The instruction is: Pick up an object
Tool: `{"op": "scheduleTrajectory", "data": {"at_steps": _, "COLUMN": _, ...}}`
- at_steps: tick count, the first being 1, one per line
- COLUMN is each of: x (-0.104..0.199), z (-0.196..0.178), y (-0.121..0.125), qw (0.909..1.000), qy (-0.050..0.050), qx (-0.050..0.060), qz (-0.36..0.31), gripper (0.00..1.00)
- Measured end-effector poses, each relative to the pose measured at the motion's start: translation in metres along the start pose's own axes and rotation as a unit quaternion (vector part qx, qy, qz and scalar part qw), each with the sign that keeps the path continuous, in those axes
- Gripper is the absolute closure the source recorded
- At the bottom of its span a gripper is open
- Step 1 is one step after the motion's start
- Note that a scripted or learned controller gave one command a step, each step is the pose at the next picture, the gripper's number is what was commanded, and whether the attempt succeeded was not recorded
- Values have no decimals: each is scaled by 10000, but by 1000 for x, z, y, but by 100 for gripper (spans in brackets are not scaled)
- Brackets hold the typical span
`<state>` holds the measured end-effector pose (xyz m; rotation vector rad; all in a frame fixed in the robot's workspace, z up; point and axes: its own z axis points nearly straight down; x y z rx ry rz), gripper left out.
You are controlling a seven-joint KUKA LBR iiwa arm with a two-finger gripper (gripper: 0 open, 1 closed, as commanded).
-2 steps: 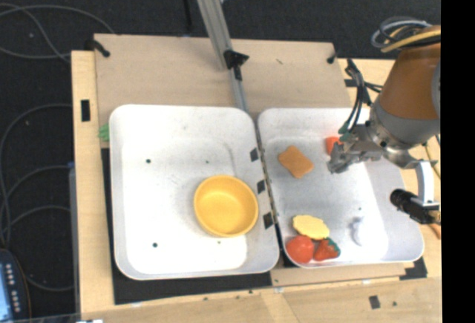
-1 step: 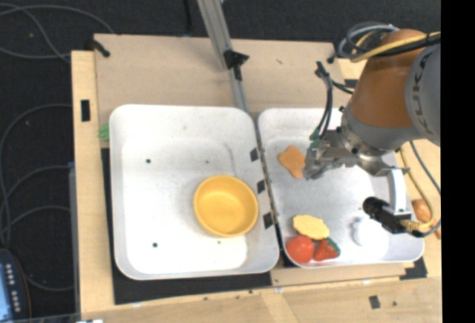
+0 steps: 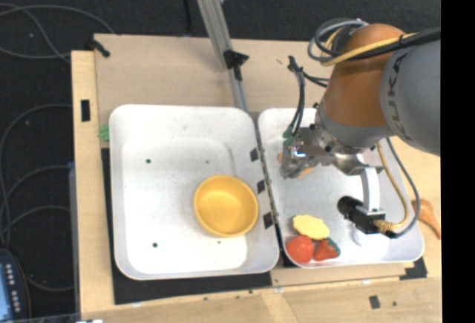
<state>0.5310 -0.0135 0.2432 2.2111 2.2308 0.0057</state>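
My gripper (image 3: 297,160) hangs low over the left part of the right bin (image 3: 397,251), close to the divider between the bins. Small orange and green bits (image 3: 285,151) peek out at its left side; I cannot tell what they are or whether they are held. A yellow lumpy object (image 3: 310,226) lies in the right bin's near left part. Just in front of it sit a red round object (image 3: 300,248) and a red one with a green tip (image 3: 326,250). A yellow bowl (image 3: 225,205) stands upright in the left bin (image 3: 148,143).
The orange and grey arm (image 3: 364,91) covers much of the right bin's far half. A black fitting on cables (image 3: 358,214) hangs near the bin's right side. A metal pole (image 3: 215,24) slants in from the top toward the divider.
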Motion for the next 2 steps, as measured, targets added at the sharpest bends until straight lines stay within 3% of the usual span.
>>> {"op": "scheduleTrajectory", "data": {"at_steps": 2, "x": 102, "z": 11, "y": -21, "qw": 10000, "qy": -2, "qx": 20, "qz": 9, "gripper": 100}}
